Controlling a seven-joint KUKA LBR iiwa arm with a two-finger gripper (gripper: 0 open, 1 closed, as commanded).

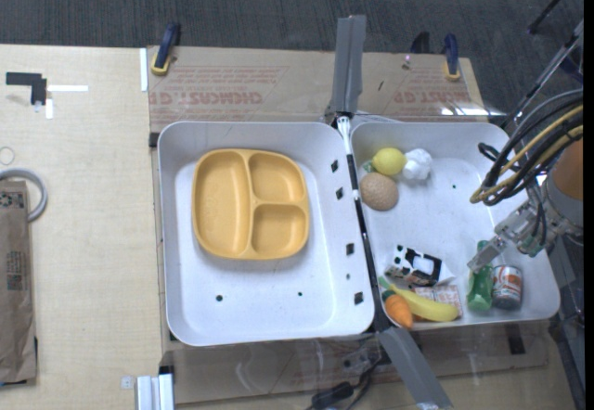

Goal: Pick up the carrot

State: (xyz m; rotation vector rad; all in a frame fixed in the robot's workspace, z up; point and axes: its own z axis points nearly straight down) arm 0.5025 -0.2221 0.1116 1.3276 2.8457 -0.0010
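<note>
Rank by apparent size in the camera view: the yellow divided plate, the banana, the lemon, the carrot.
1. Yellow divided plastic plate, by far largest.
2. Yellow banana.
3. Round yellow lemon and orange carrot look similar; the carrot lies partly hidden at the bin's edge, so unranked.

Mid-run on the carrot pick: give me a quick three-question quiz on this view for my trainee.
1. True or false: the carrot lies in the left bin.
2. What touches the carrot? A) lemon B) banana C) yellow plate
3. Fill in: the gripper is over the ___ bin.

Key: 1 false, it lies in the right bin's near corner. 2 B. 3 right.
</note>
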